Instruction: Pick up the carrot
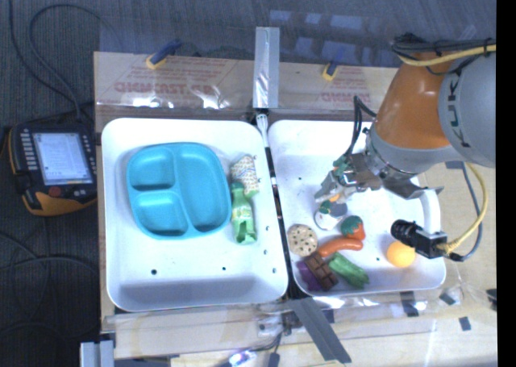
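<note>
The carrot (338,243) is an orange stick lying slantwise in the right bin (403,143), near its front, with a red and green piece (352,228) at its upper right end. My gripper (331,193) hangs just behind it, over the middle of the right bin, and a small white and green object (330,213) sits right under its tip. The carrot lies apart from the gripper, on the bin floor.
Around the carrot lie a round speckled cookie (302,238), a brown chocolate block (318,273), a green vegetable (349,269) and a yellow-orange fruit (400,255). The left bin (185,277) bears a blue divided plate (177,188), a pale corn-like piece (244,170) and a green item (243,218).
</note>
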